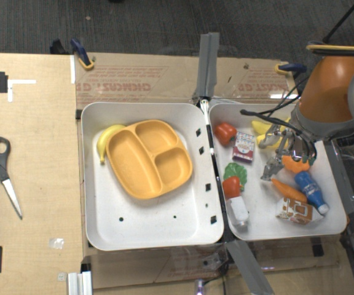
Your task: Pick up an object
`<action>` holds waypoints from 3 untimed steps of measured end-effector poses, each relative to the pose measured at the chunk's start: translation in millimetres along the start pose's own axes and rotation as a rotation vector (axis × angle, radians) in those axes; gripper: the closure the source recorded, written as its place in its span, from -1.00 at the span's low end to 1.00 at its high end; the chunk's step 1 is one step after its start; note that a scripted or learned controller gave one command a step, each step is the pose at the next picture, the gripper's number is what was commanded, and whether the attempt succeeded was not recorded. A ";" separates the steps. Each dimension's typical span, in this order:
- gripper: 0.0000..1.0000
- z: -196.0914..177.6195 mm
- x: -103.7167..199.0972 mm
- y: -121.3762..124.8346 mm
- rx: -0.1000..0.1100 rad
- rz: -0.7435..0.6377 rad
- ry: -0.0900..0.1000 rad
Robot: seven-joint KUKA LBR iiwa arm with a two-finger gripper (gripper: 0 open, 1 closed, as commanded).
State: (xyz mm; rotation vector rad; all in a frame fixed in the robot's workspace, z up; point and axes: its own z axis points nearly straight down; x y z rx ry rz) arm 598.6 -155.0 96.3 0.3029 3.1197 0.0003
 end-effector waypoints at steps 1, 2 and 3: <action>-1.00 1.9 26.2 -52.2 0.001 -0.027 0.002; 1.00 -8.6 24.4 -51.6 0.001 -0.028 -0.004; -1.00 -8.5 24.5 -51.6 0.001 -0.029 -0.004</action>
